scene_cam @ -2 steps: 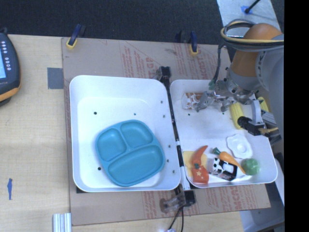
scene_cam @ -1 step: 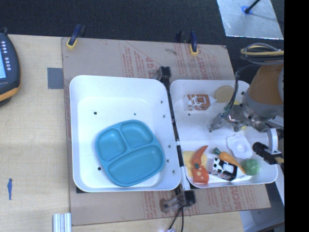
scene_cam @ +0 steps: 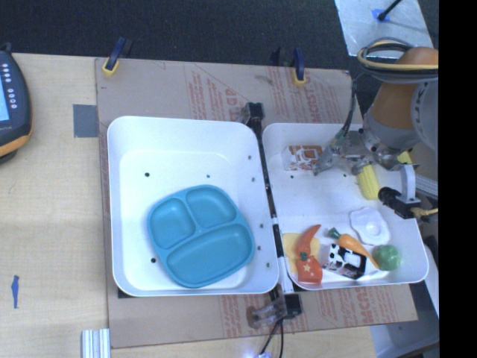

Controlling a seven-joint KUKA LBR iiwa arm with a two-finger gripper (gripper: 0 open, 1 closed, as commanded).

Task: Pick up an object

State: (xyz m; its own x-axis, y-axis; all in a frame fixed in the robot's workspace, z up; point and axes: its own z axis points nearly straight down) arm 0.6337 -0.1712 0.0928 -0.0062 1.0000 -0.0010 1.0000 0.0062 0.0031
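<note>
My tool [scene_cam: 333,157] sits low in the right white plastic bin [scene_cam: 417,274], beside the small brown-and-white packet [scene_cam: 304,156]; finger spacing: I cannot tell. Risk: nudging the packet against the wall without gripping.

The pale wooden table [scene_cam: 52,222] carries a brown cardboard sheet [scene_cam: 186,88] held at its far edge by a yellow clamp [scene_cam: 113,57] and a blue clamp [scene_cam: 298,67]. Two shallow white bins sit side by side on the sheet, the left bin [scene_cam: 127,200] and the right bin [scene_cam: 305,192]. A handheld control pendant [scene_cam: 11,99] lies at the table's far left edge, beside a grey tape patch [scene_cam: 85,120].
</note>
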